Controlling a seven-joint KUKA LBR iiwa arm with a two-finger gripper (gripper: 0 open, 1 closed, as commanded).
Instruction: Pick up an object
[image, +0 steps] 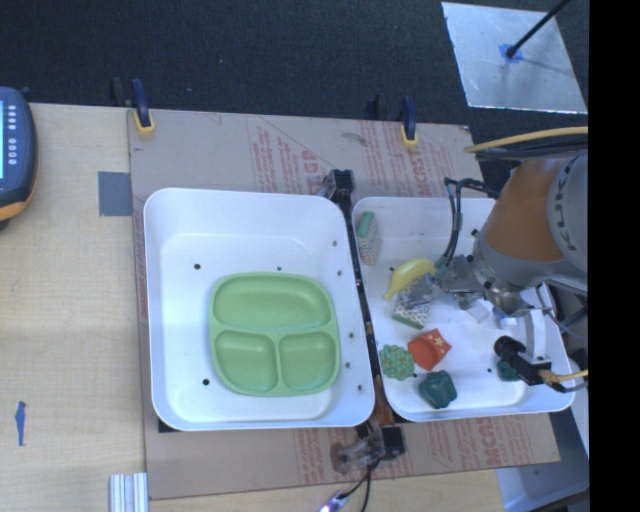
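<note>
Hovering low over the right bin (470, 405), the gripper (470, 285) – grip state impossible to tell – has lifted nothing; yellow banana (410, 272) and red block (430, 349) lie unpicked.

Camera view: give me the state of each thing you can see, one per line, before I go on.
Green divided plate: flat in the left bin, its compartments bare.
Banana: lying in the right bin, against a small grey item.
Red block: loose on the bin floor.
Dark green block: loose near the front wall.
Light green lump: loose by the left wall.
End effector: low over the right bin, grip unclear.
</note>
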